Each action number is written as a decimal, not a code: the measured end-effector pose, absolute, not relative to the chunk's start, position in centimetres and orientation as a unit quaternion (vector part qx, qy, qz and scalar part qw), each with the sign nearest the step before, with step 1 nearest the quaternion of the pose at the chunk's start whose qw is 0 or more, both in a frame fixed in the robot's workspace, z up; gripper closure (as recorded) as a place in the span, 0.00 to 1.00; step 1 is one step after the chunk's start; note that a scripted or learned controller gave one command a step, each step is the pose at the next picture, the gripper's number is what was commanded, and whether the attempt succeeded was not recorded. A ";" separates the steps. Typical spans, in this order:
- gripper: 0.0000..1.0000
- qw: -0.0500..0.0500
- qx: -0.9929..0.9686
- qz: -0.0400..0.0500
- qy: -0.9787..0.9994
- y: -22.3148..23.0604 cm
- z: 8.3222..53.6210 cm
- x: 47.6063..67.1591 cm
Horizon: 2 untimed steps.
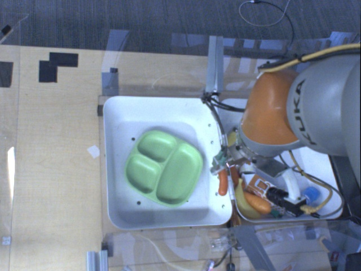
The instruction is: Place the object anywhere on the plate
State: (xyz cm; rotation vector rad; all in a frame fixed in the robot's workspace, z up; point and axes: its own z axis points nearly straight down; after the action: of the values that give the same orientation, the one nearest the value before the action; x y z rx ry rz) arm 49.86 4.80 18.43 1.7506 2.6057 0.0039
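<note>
A green plate (164, 167) with three compartments lies in the middle of the left bin (115, 151). My gripper (221, 166) hangs over the wall between the two bins, just right of the plate's right edge. A small red-orange sausage-shaped object (223, 183) hangs from the fingertips, its upper end pinched between them and its length pointing toward the front of the bench. It is over the left bin's right rim, clear of the plate.
The right bin (333, 165) holds a yellow banana (242, 198), an orange piece (256, 204), a small red-and-white box (260, 184), a white item (290, 180) and a blue item (311, 195). The arm's grey and orange body covers much of that bin.
</note>
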 end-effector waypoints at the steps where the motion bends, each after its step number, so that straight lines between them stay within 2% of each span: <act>1: 1.00 0.002 0.556 0.001 0.831 0.9 19.1 54.8; 2: 1.00 0.003 0.420 0.002 0.908 7.6 18.5 55.9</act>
State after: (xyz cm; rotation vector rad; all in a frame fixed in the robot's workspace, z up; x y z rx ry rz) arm 55.90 7.63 18.53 1.3173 2.8461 0.0063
